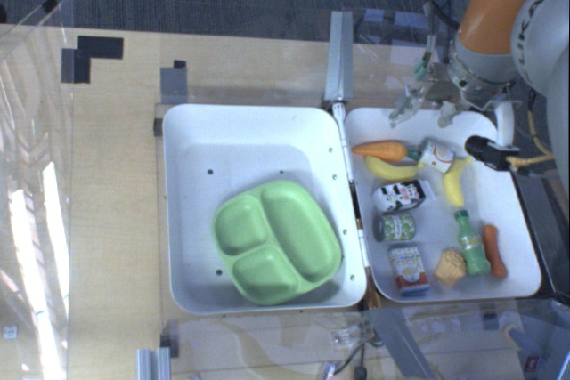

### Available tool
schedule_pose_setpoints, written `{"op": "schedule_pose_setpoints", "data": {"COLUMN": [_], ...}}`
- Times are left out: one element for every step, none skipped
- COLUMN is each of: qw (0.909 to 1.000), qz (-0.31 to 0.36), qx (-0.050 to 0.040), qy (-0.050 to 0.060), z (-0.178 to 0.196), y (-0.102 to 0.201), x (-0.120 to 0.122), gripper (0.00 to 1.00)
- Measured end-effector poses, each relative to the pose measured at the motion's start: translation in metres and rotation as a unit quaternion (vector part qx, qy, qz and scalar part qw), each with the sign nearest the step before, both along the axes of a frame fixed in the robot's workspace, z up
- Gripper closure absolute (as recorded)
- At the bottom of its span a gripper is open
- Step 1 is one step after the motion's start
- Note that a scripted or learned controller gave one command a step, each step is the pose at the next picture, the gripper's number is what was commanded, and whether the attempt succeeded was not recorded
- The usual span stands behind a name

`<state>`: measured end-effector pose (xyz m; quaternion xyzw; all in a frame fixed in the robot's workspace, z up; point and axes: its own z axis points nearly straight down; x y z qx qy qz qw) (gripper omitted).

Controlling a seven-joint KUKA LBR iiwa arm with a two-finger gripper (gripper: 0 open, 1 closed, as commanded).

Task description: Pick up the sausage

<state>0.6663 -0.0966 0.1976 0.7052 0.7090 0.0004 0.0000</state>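
Nearest in the right bin (525,280) sit a small carton (408,269) and a waffle-like piece (451,265), with the green bottle (469,242) beside them. Just right of that bottle, close to the bin's near right corner, lies the sausage (494,251), its long axis running near to far with a slight tilt. Farther back lie a can (395,227), banana (456,180) and carrot (381,150). Over the far rim hangs the gripper (426,103), fingers spread and holding nothing. The sausage lies well apart from it, toward the near right, so the coming reach must travel across the bin. In the left bin rests a green divided plate (278,241).
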Motion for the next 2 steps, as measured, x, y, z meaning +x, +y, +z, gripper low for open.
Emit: {"op": "schedule_pose_setpoints", "data": {"qw": [0.9977,0.9991], "qz": [0.068,0.039], "qx": [-0.0010,-0.0037], "qy": [-0.003,-0.014], "z": [-0.068,-0.079], "y": [-0.041,-0.104], "x": [-0.096,-0.016], "gripper": [0.00,0.00]}}
